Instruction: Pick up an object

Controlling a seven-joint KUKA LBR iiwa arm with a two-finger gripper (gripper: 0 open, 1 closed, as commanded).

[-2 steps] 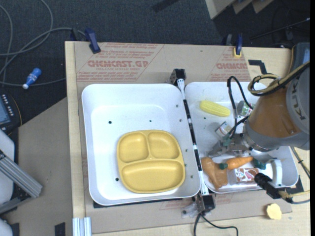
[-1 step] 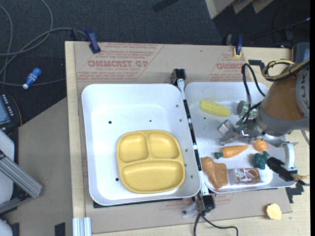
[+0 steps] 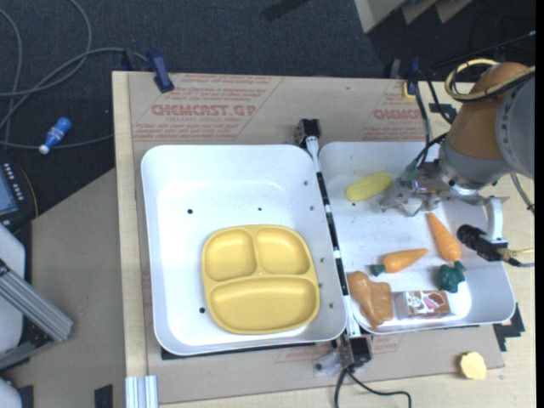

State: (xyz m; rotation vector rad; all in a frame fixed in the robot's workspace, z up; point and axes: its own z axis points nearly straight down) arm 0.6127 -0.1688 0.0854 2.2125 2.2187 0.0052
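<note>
Toys crowd the right bin [image 3: 501, 313], the one the arm [image 3: 489, 126] reaches into from the right. Its gripper [image 3: 414, 195] sits low over the bin's upper half, just right of a yellow corn cob [image 3: 368, 186] that lies near the bin's top left. The metal fingertips are a blurred tangle against the white floor, so how wide they stand cannot be told, and nothing can be seen caught between them.

Just below and to the right of the gripper lies an orange carrot [image 3: 443, 236], pointing down and to the right. A second carrot [image 3: 401, 260] lies lower and further left, roughly crosswise, its leafy end toward the divider. Right of it sits a small dark green toy [image 3: 450, 276] — its shape is too small to name. Along the bin's near edge, a tan bread-like piece [image 3: 371, 297] rests beside a small brown and white packet [image 3: 424, 303]; the two lie close together, perhaps touching. A black part of the arm's tooling [image 3: 478, 242] juts out over the bin's right side, near the first carrot.

Across the divider, the left bin [image 3: 170, 228] holds a yellow divided plate [image 3: 259, 279] with three compartments, set toward the near edge.

Outside the bins, a small yellow piece [image 3: 473, 365] lies on the bench [image 3: 136, 109] at the lower right corner, and a blue and white bottle [image 3: 55, 133] lies on the dark floor well to the left, among cables.
</note>
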